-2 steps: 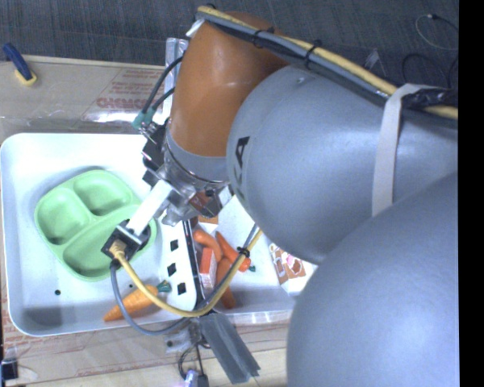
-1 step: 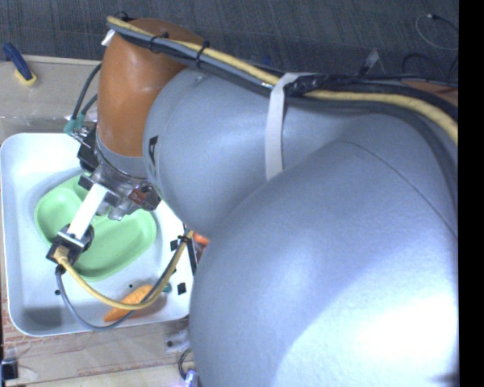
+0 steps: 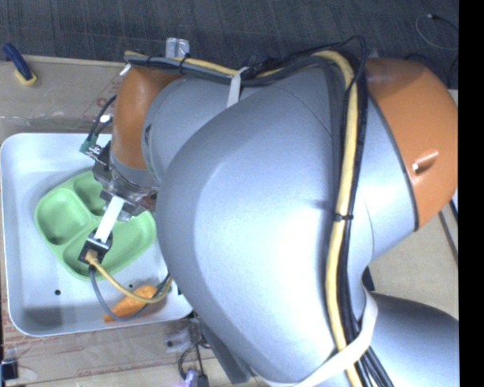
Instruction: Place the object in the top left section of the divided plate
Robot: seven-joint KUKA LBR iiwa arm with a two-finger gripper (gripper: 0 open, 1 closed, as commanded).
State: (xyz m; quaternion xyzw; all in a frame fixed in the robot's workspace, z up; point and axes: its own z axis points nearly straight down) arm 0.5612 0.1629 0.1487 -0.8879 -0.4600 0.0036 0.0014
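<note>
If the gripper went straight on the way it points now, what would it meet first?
Most likely the plate: the gripper points down into the bin over the plate's right side. Depth is hard to judge at this slant.

I see the arm (image 3: 258, 216) as a series of large, rounded grey housings with a smooth satin finish. An orange band (image 3: 133, 123) rings the link above the wrist. A second orange shell (image 3: 411, 135) caps the joint at the right and carries a small pale mark. A yellow cable (image 3: 348, 151) runs beside black cables (image 3: 357, 119) along the housing. White straps (image 3: 235, 87) bind this bundle to the casing. Below the orange band sits a dark metal flange (image 3: 127, 185).
</note>
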